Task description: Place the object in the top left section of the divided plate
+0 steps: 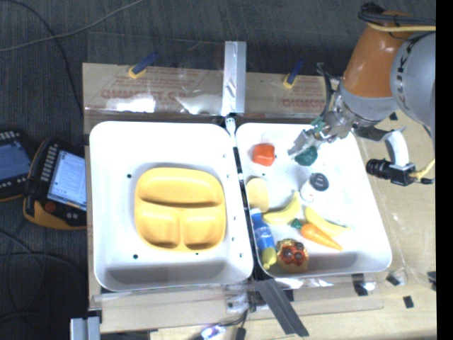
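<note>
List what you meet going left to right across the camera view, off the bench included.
handheld pendant → yellow divided plate → orange-red block → gripper

Pretty sure we're looking at a robotics lab here: a grey-and-orange industrial robot arm (386, 62) is reaching over two white bins (106, 211) on a bench (106, 83), and a teach pendant (56, 183) is lying on dark carpet (56, 275).
</note>
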`<state>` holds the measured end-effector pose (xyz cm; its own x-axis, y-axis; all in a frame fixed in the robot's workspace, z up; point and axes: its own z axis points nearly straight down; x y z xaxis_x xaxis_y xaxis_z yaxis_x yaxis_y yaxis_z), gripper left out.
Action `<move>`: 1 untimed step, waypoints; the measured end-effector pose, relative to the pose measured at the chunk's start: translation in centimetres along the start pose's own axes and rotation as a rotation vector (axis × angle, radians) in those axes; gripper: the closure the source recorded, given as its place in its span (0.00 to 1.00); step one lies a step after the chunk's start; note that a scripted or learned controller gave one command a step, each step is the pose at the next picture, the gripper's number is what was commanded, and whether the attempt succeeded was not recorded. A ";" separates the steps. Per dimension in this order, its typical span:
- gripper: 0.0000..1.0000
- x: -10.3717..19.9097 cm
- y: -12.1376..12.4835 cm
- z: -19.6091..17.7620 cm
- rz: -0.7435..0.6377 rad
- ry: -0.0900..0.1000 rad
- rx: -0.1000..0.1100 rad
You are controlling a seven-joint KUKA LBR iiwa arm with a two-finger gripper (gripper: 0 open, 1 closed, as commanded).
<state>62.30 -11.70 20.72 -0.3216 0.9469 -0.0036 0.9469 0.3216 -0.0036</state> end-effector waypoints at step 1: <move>1.00 8.7 -2.6 2.5 0.159 0.005 0.000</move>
<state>57.00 -4.32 18.23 -0.1676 0.9859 0.0012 0.9859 0.1676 -0.0033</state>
